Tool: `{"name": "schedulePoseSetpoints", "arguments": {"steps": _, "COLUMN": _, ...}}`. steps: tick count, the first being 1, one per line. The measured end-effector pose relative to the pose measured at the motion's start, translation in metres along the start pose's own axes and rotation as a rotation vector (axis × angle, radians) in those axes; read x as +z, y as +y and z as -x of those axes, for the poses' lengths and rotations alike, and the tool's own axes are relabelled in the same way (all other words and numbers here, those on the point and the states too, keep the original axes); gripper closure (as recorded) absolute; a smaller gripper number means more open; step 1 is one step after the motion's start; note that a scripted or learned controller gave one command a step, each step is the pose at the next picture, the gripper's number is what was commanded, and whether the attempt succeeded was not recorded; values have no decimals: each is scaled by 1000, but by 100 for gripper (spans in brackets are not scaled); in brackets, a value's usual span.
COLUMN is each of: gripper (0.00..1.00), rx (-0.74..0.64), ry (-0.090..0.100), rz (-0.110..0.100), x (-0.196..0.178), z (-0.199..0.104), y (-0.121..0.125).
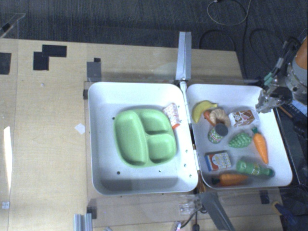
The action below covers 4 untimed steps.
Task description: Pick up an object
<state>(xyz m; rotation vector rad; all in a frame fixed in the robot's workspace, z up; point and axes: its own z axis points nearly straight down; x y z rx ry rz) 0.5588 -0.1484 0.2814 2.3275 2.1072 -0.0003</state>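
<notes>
From above, the gripper is seen poised over the right bin's far right corner; whether its jaws are parted cannot be told. The approach is judged underway. A descent toward the nearby carton is called for next.

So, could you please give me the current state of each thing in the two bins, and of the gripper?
Gripper: over right bin's upper right corner, holding nothing visible.
Green tray: flat in left bin, compartments up.
Packet: leaning on tray's edge.
Carrot: lying flat.
Green bottle: on its side.
Banana: lying against the croissant.
</notes>
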Motion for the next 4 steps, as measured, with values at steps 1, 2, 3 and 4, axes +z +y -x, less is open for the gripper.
{"name": "schedulePoseSetpoints", "arguments": {"steps": 1, "gripper": 100, "rx": -221, "ry": 2, "rz": -2, "x": 146, "z": -14, "y": 13}}
{"name": "schedulePoseSetpoints", "arguments": {"steps": 2, "gripper": 100, "rx": -107, "ry": 1, "rz": 1, "x": 33, "z": -51, "y": -35}}
{"name": "schedulePoseSetpoints", "arguments": {"steps": 3, "gripper": 0, "rx": -107, "ry": 1, "rz": 0, "x": 33, "z": -51, "y": -35}}
{"name": "schedulePoseSetpoints", "arguments": {"steps": 4, "gripper": 0, "rx": 20, "ry": 3, "rz": -3, "x": 183, "z": -39, "y": -66}}
